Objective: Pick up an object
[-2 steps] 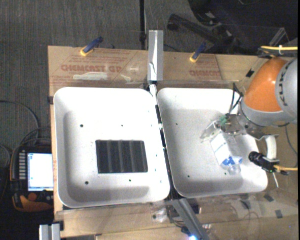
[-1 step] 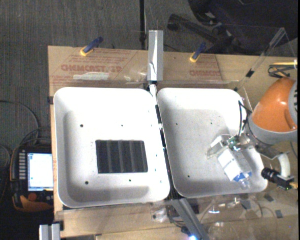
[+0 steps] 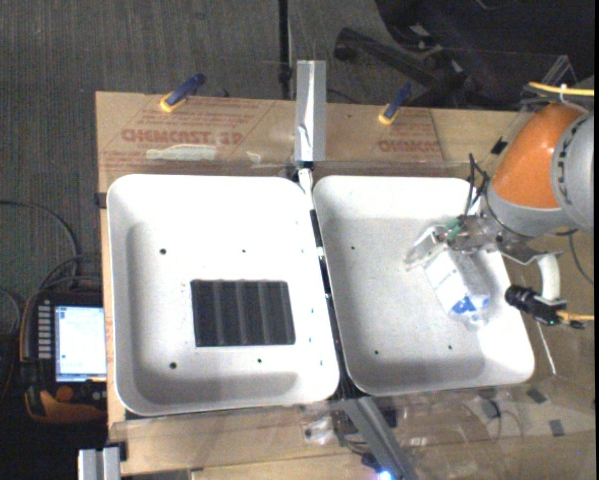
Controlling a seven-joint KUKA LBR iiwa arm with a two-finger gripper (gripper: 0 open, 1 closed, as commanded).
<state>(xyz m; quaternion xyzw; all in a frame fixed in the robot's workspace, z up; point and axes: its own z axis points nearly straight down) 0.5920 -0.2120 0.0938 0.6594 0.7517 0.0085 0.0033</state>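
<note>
A clear plastic bottle (image 3: 462,290) with a blue label lies in the right bin (image 3: 379,318), close to its right wall. My gripper (image 3: 437,242) hangs over that bin just above and to the left of the bottle's upper end, at the tip of the grey arm with the orange band (image 3: 541,170). Whether it touches the bottle is unclear. A dark ridged rectangular block (image 3: 242,312) lies flat in the middle of the left bin (image 3: 149,228).
Both bins sit on a brown board (image 3: 209,128) held by blue-and-yellow clamps (image 3: 182,92) at the back. A metal post (image 3: 308,113) rises behind the seam between the bins. A tablet (image 3: 77,340) and cables lie left of the bench.
</note>
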